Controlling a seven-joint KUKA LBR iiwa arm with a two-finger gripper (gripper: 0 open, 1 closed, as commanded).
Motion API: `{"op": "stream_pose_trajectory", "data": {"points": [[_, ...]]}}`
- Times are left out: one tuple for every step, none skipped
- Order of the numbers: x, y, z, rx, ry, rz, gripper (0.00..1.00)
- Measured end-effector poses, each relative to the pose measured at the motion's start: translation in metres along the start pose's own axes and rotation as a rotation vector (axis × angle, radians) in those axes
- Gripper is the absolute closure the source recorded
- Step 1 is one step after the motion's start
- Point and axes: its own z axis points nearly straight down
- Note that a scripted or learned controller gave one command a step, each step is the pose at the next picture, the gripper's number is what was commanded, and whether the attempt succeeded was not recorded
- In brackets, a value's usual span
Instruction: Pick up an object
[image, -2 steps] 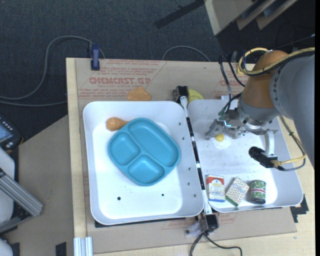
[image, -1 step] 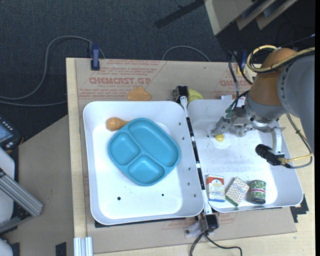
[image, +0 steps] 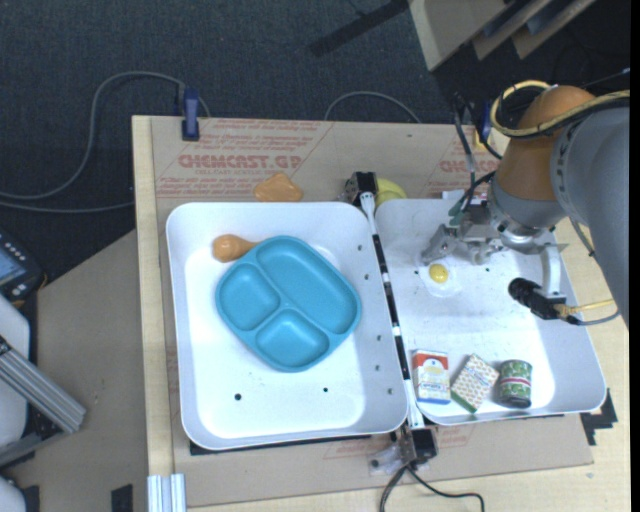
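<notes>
You have two white bins side by side: the left bin (image: 200, 400) and the right bin (image: 560, 350). Take the blue divided plate (image: 288, 300) as your landmark; it lies alone in the middle of the left bin and has three compartments.

Just off the plate's upper-left edge, you see one small orange piece (image: 232, 246) lying in the same bin, touching or nearly touching the plate's rim. Further up from the plate, outside the bins on the board, sits one more orange lump (image: 277, 187), and up and to the right of the plate, one yellow item (image: 388, 190) shows at the bins' top edge.

To the right of the plate, across the divider, you find four things in the right bin: one small yellow ball (image: 438, 271), and, lower down in a row, one red-and-white packet (image: 431, 376), one patterned packet (image: 473, 382) and one green can (image: 515, 383).

The gripper (image: 462, 245) hangs over the right bin just beside the yellow ball, above and to its right. You cannot tell from this angle how its jaws stand, and nothing shows between them.
</notes>
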Motion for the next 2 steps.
{"op": "stream_pose_trajectory", "data": {"points": [[0.0303,-0.0125,0.0001,0.007,0.003,-0.001,0.0],[0.022,-0.0179,0.0001,0.006,0.003,0.002,0.0]]}}
